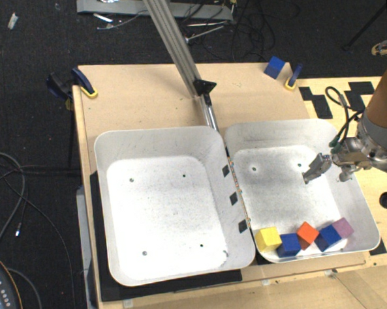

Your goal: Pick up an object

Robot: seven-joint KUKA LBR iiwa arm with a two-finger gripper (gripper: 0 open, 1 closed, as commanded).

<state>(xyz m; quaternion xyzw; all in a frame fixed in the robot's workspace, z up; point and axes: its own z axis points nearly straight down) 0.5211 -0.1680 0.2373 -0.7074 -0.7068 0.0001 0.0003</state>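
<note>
We see the arm reaching in from the right, its gripper (326, 166) hanging over the right part of the right bin (271, 136), well above and apart from the objects gathered along that bin's near edge. 1 dark finger (314, 168) juts out to the left; the other is too blurred for us to make out, so we cannot tell how far the hand is spread, and we see nothing between its fingers. The candidates for picking lie in a tight row at the bin's lower rim: a yellow block (268, 237) furthest left, then a blue block (290, 244) just beside it, an orange block (307, 234) touching that one, another blue block (329, 237) next along, and a purple block (342, 227) at the right end. The left bin (164, 204) sits alongside, touching the right bin along their shared edge. On the wooden bench (150, 94), near its far right corner, rests 1 more small blue cube (275, 66), beside a yellow-tipped clamp (292, 76).
</note>
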